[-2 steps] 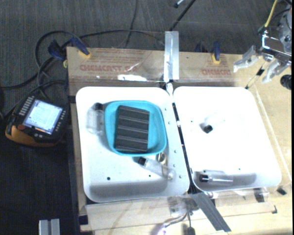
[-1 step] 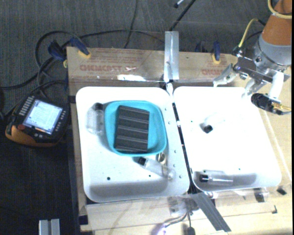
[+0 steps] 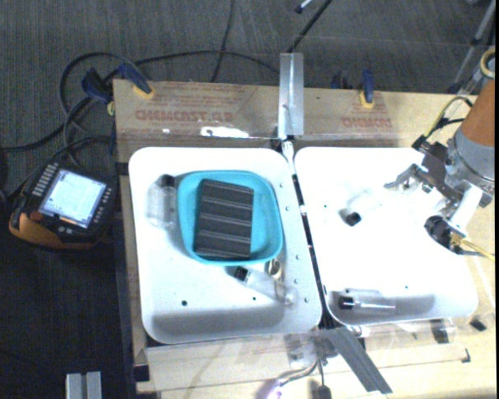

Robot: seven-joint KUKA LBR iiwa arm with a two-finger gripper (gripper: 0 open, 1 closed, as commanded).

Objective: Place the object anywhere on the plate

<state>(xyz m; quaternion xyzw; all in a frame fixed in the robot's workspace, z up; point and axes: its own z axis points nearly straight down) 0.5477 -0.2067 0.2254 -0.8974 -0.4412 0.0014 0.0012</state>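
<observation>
Two shallow white bins side by side on the tabletop (image 3: 233, 106), left bin (image 3: 162, 310) and right bin (image 3: 416, 264), split by a metal rail (image 3: 291, 98) at the back. Sitting in the left bin: a turquoise plate (image 3: 270, 223), and flat on the middle of it a dark ribbed block (image 3: 224, 217), long side running front to back, fully inside the plate's rim as far as visible. Just beside the plate's left edge, a clear bottle (image 3: 160, 199) with a dark cap end, touching or nearly touching, hard to say which. Down at the plate's front right corner, another clear little tube with a black end (image 3: 256, 278), lying tilted. Over in the right bin, a small clear piece with a black tip (image 3: 353, 212) near the middle, and one more clear tube (image 3: 368, 303) along the front wall. Grey arm with the orange band (image 3: 486, 127) coming in from the right, hand (image 3: 437, 199) hanging over the right bin's right side, well apart from the plate and the block. Can't tell whether the hand is apart or together, too blurry and cluttered there; nothing visibly gripped in it. Off the tabletop to the left, a handheld pendant with a lit screen (image 3: 65, 199) on the dark floor, black cables (image 3: 83, 65) looping around it.
</observation>
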